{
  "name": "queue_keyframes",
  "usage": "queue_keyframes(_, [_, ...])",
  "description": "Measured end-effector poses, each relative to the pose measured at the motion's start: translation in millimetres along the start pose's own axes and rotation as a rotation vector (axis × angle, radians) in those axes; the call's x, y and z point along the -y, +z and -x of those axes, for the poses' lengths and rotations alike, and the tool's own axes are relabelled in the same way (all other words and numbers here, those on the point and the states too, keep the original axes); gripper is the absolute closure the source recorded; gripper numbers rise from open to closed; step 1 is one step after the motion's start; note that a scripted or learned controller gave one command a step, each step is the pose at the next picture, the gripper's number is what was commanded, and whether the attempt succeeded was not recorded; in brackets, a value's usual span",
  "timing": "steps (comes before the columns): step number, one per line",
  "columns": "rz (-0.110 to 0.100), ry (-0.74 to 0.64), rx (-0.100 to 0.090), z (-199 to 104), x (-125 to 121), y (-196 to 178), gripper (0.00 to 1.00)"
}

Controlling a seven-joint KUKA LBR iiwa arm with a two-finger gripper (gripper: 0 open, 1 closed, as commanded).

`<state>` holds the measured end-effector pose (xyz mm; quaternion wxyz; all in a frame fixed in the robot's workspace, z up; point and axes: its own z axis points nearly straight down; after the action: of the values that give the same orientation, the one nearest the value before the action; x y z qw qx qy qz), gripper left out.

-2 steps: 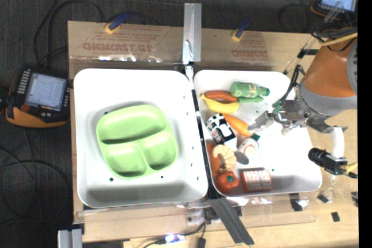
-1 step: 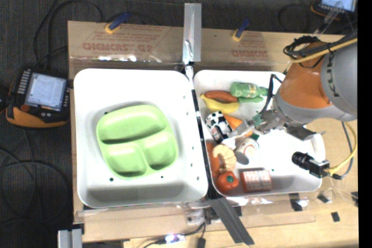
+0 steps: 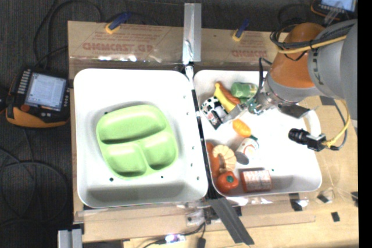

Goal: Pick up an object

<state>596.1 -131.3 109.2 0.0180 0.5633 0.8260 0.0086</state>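
Just beside tool (image 3: 256,104): green toy (image 3: 243,90)

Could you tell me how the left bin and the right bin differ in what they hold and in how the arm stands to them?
The left bin holds one large thing, a green divided tray; the right bin holds many small toys, among them a banana and a tomato. The arm's gripper reaches over the right bin, not the left bin. Both are shallow, white, and sit side by side.
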Motion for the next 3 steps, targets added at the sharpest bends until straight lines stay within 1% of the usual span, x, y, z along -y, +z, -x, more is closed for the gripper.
queue_keyframes(1, [0.021, 0.052, 0.013, -16, 93, -4, 0.0])
queue_keyframes(2, [-0.019, -0.143, -0.009, 4, 117, 16, 0.0])
queue_keyframes(3, [-0.018, -0.142, -0.011, 4, 115, 8, 1.0])
